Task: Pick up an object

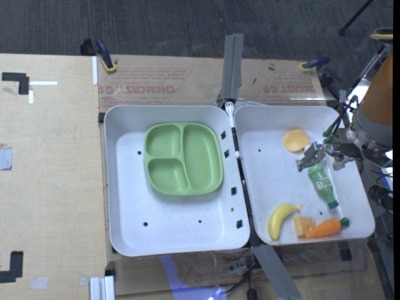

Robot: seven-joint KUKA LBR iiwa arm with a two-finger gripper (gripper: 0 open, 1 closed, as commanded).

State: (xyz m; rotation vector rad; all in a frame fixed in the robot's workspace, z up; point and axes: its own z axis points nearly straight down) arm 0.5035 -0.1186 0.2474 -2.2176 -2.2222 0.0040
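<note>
Camera view, looking down at a slant on both bins.

Pincer [320, 155] low in the right bin [262, 174], reaching in from the right, hovering at the far end of a small clear bottle [322, 183] with a green label and green cap. Fingers spread, one at left [306, 161] and one at right [340, 161], with a visible gap between them; nothing seen clamped in that gap. Whether a fingertip touches the bottle: cannot tell.

Bottle lying flat on the bin floor, right of centre, close to the right wall. Long axis running far to near, leaning slightly rightward at the near end; cap pointing near, toward the carrot [325, 229]. Base end tucked under the pincer.

Risks, as judgement: round body lying on its side, so likely to roll or squirt sideways if the fingers close off-centre or along the axis instead of across it. Grip at the very end rather than mid-body, so likely to tip and slip out on lifting. Right wall near, so a finger could snag it.

Elsewhere in the right bin: a yellow chip-like piece [296, 140] far of the pincer, a banana [280, 220] and an orange-tan block [304, 225] near, beside the carrot. Left bin [125, 186] holding a green divided plate [184, 159], well apart from all this.
</note>
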